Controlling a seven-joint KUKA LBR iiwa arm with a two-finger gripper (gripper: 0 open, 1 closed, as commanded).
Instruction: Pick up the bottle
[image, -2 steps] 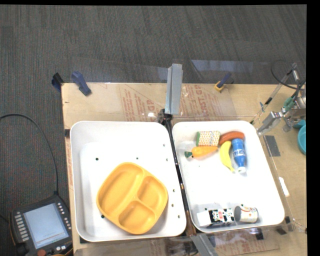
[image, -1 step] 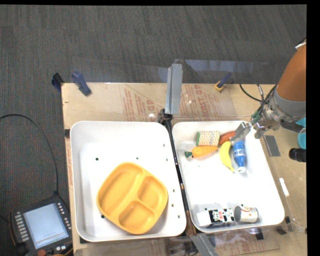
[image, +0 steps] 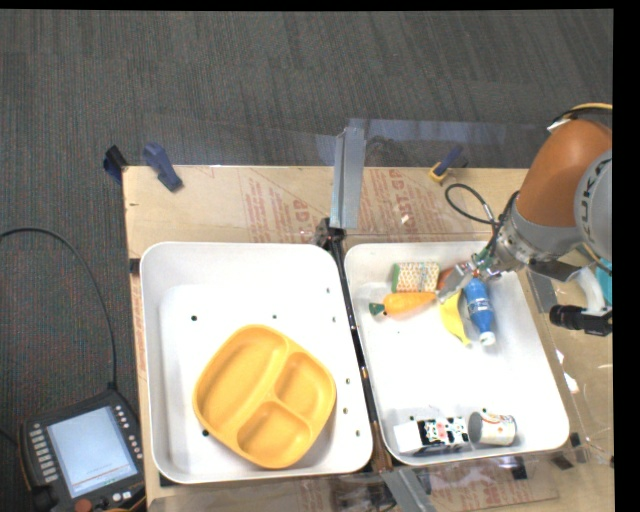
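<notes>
A blue bottle (image: 479, 310) with a white cap lies in the right bin (image: 530, 370), near its upper right part, cap end toward the front. My gripper (image: 474, 270) is at the bottle's far end, right above it, at the end of the arm that reaches in from the right. The view does not show the bottle lifted off the bin floor. A yellow banana (image: 453, 319) lies against the bottle's left side.
An orange carrot (image: 411, 303) and a checkered sponge-like block (image: 415, 275) lie left of the bottle. A small can (image: 493, 428) and a black-and-white box (image: 432, 432) rest along the right bin's front wall. A yellow divided plate (image: 265, 396) sits in the left bin (image: 170, 270).
</notes>
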